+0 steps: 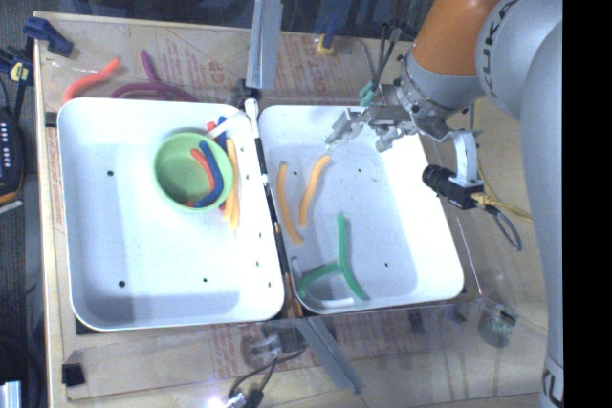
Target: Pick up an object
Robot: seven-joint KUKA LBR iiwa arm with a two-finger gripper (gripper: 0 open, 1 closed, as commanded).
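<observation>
Camera view shows the pincer (pixel 361 131) spread apart and gripping nothing, a curved orange plastic strip (pixel 313 188) lying just below it, unpicked.

We see two white bins: the left bin (pixel 115 244) and the right bin (pixel 402 244). In the left one sits a green bowl (pixel 191 169) with a red strip (pixel 206 163) and a blue strip (pixel 198 201) inside. Along the right bin's left edge lie two orange strips (pixel 298 191); toward its near edge curl green strips (pixel 346 258). The arm (pixel 521 14) is grey with an orange band (pixel 464 14).
</observation>
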